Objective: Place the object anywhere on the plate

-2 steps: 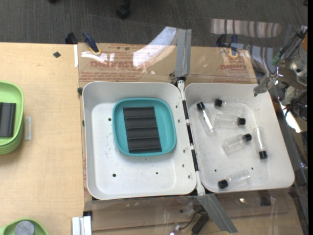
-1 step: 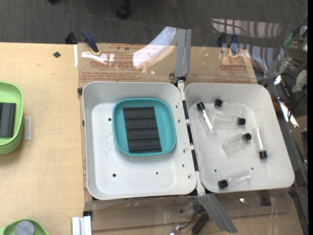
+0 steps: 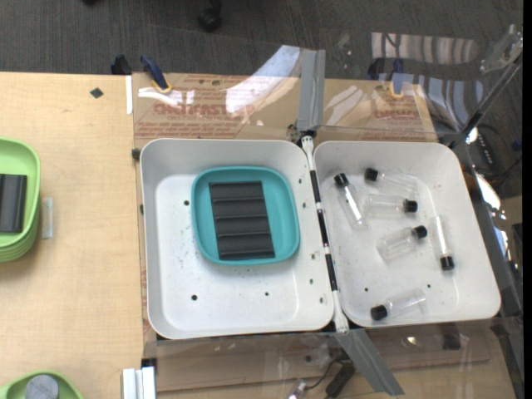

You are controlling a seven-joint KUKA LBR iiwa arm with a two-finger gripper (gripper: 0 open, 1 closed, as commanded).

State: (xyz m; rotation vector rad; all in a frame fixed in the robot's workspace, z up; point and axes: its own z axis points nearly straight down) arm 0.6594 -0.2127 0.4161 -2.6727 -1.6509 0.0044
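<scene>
A teal square plate lies in the left white bin, with a dark ribbed block resting on its middle. In the right white bin lie several clear plastic vials with black caps: one at the upper left, one near the centre, one along the right side, one at the front, and another toward the back.
A green tray holding a dark item sits at the bench's left edge. A grey-capped green container shows at the bottom left corner. Clear plastic sheeting lies behind the bins.
</scene>
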